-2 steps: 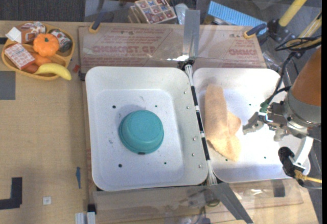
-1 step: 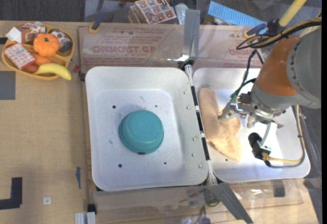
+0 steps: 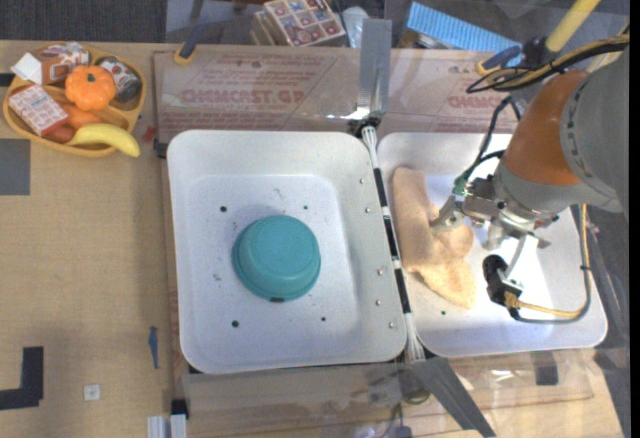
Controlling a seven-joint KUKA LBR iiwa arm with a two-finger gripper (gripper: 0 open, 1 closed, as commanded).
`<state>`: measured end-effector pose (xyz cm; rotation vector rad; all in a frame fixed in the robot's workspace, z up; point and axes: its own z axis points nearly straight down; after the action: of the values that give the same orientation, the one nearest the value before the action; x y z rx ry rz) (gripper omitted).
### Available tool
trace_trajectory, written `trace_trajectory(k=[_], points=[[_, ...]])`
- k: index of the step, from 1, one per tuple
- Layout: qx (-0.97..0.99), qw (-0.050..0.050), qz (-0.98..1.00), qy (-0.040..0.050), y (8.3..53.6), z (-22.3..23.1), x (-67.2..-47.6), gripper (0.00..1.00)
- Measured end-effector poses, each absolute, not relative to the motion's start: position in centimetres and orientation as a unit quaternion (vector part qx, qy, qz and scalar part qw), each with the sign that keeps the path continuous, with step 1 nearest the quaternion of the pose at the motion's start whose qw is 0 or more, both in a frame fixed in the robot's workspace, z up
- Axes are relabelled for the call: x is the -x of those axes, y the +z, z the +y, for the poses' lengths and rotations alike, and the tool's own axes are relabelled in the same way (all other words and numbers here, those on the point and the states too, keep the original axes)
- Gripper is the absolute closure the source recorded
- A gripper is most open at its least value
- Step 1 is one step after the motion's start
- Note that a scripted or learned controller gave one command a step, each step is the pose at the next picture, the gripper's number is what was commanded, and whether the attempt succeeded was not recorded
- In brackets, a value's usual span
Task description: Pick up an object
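Yellow bowl point(image 3: 40, 121) at far left on the wooden bench point(image 3: 80, 266), loaded with a small orange pumpkin point(image 3: 90, 87), a banana point(image 3: 106, 136) and printed packets. Further right, left white bin point(image 3: 190, 176) with a teal bowl point(image 3: 277, 257) turned upside down a little near of its middle. Just beyond the divider, right white bin point(image 3: 570, 326) with a tan cloth point(image 3: 432, 246) crumpled along its left side, running from far to near. At the cloth's right edge, gripper point(image 3: 447, 217) lowered to the fabric, apparently touching it; cannot tell whether clenched or released, fingertips blurred against the tan. Behind the gripper, grey arm point(image 3: 600, 136) with its orange band point(image 3: 545, 141), reaching in from the right over the right bin. Black and yellow cable point(image 3: 545, 312) looping near the wrist, over the bin floor. Far side: cardboard sheets point(image 3: 260, 86), a patterned box point(image 3: 300, 16) and a blue ridged piece point(image 3: 460, 26).
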<state>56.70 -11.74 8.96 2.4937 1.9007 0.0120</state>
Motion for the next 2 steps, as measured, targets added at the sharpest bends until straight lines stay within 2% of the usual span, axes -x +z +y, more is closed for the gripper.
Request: trace_trajectory(k=[1,2], points=[[-0.661,0.005,0.75,0.0034,9.0,-12.9,-59.0,0.0],[-0.662,0.007,0.749,0.0053,10.1,-12.9,-59.2,1.0]])
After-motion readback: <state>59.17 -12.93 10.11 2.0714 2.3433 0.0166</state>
